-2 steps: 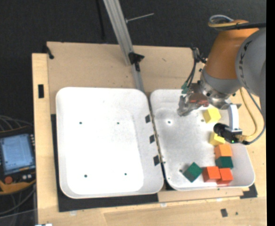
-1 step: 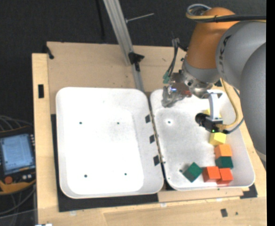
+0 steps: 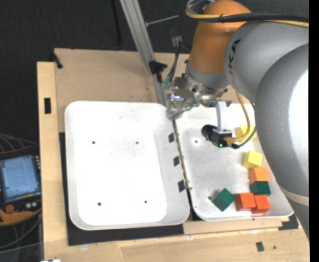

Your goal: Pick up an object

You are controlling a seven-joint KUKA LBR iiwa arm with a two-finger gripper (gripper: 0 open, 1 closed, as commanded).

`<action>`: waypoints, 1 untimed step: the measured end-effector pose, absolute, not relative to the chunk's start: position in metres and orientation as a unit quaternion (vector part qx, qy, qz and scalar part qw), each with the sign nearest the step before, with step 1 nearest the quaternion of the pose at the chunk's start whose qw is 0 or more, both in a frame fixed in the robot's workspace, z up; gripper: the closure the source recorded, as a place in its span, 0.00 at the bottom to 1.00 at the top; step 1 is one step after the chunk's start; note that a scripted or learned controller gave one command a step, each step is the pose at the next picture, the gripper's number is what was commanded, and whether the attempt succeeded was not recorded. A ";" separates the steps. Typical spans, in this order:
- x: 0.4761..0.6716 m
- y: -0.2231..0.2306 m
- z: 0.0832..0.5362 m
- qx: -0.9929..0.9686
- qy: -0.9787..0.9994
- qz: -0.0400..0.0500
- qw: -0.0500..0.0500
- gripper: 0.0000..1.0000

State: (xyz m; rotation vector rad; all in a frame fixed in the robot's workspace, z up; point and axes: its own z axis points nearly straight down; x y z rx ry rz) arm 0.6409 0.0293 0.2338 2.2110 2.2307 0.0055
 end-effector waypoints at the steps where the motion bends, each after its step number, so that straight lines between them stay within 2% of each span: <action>1: 0.656 0.082 0.225 0.705 0.710 0.001 0.001 1.00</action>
